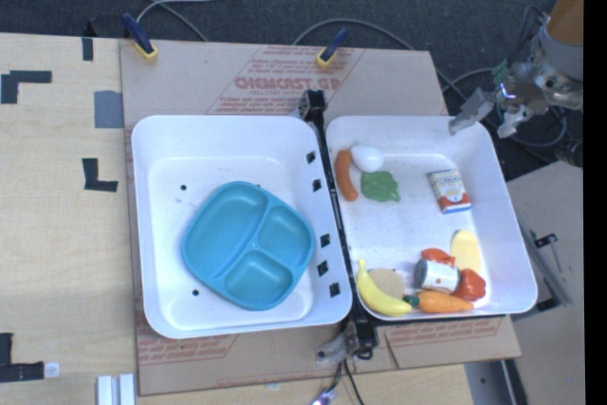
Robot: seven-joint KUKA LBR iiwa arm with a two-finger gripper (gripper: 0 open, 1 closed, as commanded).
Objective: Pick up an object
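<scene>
The gripper (477, 114) hangs just outside the right bin's (493, 156) upper right corner, fingers spread apart with nothing between them. Nearest it inside that bin lies a small carton (448, 190) with a red and white face, lying flat and on its own near the right wall. Farther left, a white egg (367, 157) touches a green leafy piece (380, 187), with an orange sausage (345, 175) beside the divider. Along the bottom edge crowd a banana (377, 295), a carrot (444, 303), a small can (438, 276), a red piece (470, 284) and a pale yellow piece (465, 250), pressed together. The left bin (156, 147) holds a blue divided plate (248, 245).
</scene>
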